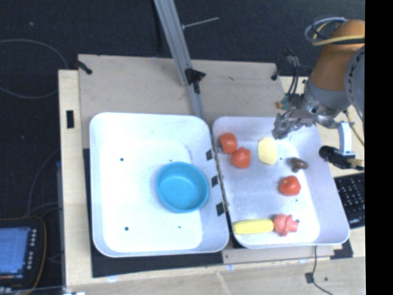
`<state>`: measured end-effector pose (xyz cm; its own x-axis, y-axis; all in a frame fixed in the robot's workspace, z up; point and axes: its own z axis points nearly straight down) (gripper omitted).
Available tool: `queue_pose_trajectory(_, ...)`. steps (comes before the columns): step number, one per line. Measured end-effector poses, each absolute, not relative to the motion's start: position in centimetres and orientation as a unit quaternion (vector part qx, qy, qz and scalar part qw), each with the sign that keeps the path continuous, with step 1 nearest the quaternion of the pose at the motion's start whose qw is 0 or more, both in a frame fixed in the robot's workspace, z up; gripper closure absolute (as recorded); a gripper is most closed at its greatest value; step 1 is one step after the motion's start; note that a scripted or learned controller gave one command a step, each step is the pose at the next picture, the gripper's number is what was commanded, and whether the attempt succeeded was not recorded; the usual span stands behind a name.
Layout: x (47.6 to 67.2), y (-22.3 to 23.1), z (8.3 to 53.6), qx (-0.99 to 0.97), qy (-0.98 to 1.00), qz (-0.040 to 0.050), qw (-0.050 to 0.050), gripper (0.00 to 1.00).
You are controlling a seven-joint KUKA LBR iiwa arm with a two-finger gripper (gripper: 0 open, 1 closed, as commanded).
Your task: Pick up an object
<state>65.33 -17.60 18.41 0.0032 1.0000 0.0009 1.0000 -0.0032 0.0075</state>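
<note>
Objects to pick up all lie in the white bin point(328, 223) on the right of our view, and we tell about them when we get there. Far to the left, off the worktop point(73, 183), we see a small blue screen point(15, 249) on the dark floor. Next comes the left white bin point(110, 140), and inside it sits a round blue bowl point(182, 186), close to the wall next to the other bin. A long grey metal bar point(175, 42) slants down from the top and ends near the spot where the two bins meet. In the right bin we first see two red balls, one point(228, 142) near the back wall and one point(241, 158) just beside it, a little nearer to us. At the front edge lies a long yellow thing point(253, 227), and a pink toy point(285, 224) touches its right end. A pale yellow lump point(267, 150) lies just right of the red balls. The hand point(282, 129) hangs just above and to the right of that lump, over the back part of the bin; nothing shows in its grip, and we cannot tell if it is open or closed. Further right are a red lump point(290, 185) and a small brown bit point(298, 163). The arm point(334, 60), with its orange band, comes in from the right, and a black keyboard point(350, 198) sits by the bin's right side.
</note>
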Motion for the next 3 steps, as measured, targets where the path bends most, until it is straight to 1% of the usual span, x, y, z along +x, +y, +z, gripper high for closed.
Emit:
queue_pose_trajectory(2, 65.6, -17.8, 29.7, 0.705, 0.709, 0.0028, 0.003, 1.00)
queue_pose_trajectory(3, 64.1, -13.2, 28.0, 0.705, 0.709, -0.0007, 0.000, 1.00)
